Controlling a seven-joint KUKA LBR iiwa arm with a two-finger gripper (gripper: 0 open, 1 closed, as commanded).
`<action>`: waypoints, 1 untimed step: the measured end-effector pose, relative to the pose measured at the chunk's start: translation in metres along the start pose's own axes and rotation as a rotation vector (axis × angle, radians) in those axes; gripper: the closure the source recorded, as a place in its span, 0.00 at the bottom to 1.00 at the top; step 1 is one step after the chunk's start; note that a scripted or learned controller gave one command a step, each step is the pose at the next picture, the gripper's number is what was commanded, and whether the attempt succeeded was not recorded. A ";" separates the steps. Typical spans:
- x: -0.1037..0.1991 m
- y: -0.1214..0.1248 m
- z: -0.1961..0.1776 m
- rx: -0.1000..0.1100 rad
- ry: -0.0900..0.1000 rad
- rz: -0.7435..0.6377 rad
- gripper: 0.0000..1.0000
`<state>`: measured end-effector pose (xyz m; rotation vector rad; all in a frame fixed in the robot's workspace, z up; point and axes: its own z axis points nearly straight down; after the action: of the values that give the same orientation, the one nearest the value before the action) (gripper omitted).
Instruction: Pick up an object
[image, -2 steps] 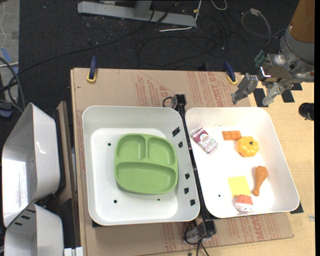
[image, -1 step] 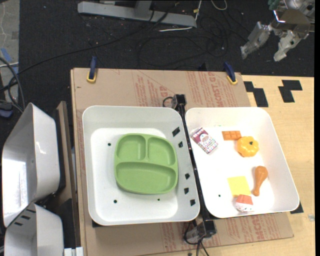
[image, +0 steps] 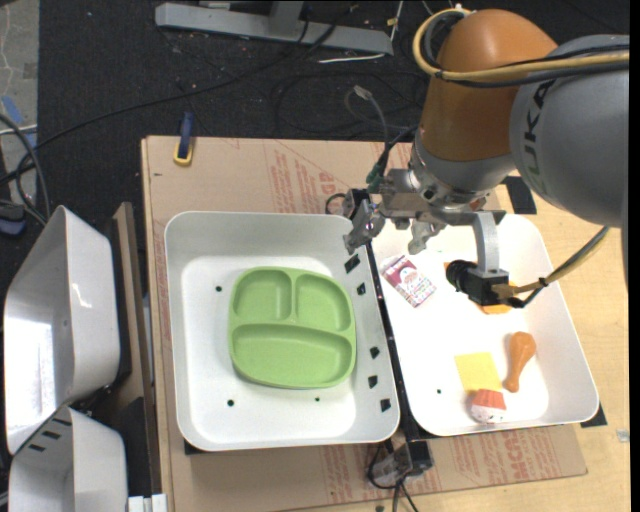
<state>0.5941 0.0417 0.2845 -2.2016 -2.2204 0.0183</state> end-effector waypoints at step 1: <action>-0.067 -0.028 0.067 -0.008 -0.005 0.016 0.00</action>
<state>0.5651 -0.0255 0.2180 -2.2261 -2.2091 0.0148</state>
